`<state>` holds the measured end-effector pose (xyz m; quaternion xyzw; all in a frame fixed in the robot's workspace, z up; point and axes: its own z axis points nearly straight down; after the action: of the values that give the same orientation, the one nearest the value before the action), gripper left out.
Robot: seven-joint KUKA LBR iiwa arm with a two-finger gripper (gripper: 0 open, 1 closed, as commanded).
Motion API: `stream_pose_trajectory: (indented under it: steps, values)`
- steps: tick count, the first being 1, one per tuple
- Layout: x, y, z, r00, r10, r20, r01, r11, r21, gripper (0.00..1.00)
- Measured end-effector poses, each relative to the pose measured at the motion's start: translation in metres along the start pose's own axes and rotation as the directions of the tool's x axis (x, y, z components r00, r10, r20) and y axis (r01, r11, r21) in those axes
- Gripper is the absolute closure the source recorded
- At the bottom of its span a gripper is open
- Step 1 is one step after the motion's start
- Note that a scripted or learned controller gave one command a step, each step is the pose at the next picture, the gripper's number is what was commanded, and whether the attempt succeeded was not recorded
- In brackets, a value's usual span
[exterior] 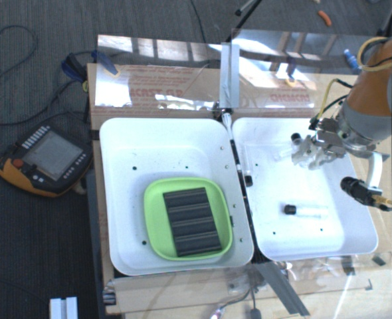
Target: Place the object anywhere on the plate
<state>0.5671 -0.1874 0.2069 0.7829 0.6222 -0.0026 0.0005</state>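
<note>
The pale metal gripper hangs over the right bin; its grip cannot be told. Below it lies a clear black-capped marker; far left, the rounded green plate bears a ribbed dark block.

Plate sits in the left bin with a ridged block on it; a small clear tube lies in the right bin, gripper above.

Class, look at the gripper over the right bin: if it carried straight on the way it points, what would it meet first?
The gripper seems to point down and leftward, so it would likely first meet the right bin's bare white floor. The small black-capped object lies nearer the camera, seemingly off that line; depth is uncertain.
</note>
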Motion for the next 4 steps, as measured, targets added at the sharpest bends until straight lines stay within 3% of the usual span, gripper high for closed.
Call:
stream_pose_trajectory:
  steps: [1, 2, 3, 4]
  values:
    - [0.000, 0.000, 0.000, 1.000, 0.000, 0.000, 0.000, 1.000, -0.001, 0.00]
    - [0.036, 0.036, -0.060, 0.997, -0.072, -0.002, 0.072, 0.997, -0.003, 0.00]
    - [0.080, 0.043, -0.165, 0.986, -0.165, -0.001, 0.165, 0.986, -0.004, 0.00]
    - [0.065, 0.088, -0.155, 0.973, -0.232, 0.000, 0.232, 0.973, -0.003, 0.00]
